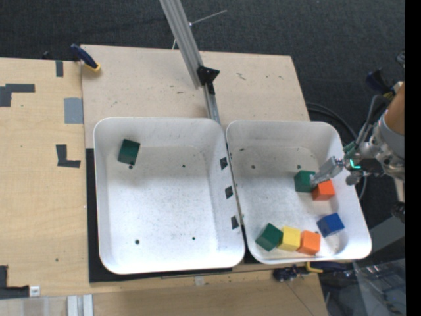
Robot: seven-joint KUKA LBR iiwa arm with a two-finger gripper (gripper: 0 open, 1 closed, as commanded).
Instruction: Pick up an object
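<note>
Dark carpet is surrounding a pale wooden bench (158,78), which is carrying two white bins side by side; a slanted metal rail (187,41) is running down to the seam between them. Taking the right bin (276,133) as the landmark, the left bin (164,127) is lying just beside it on its left and is holding one dark green cube (129,151) near its far left corner.

Inside the right bin, six blocks are lying in two groups. Against its right wall, a green block (304,180) and an orange block (323,190) are touching each other. Near its front edge, a green cube (268,236), a yellow cube (290,237) and an orange cube (309,242) are sitting in a row, touching — a blue cube (330,224) is lying just behind them, toward the right wall.

From over the bin's right wall, the arm is reaching in, and its gripper (327,171) is hanging right at the green and orange pair. Its fingers are pointing down toward those two blocks — whether they are spread or pinching either block, I cannot tell.

Well apart from the right bin, at the bench's far left corner, a blue and yellow clamp (85,56) is lying.
</note>
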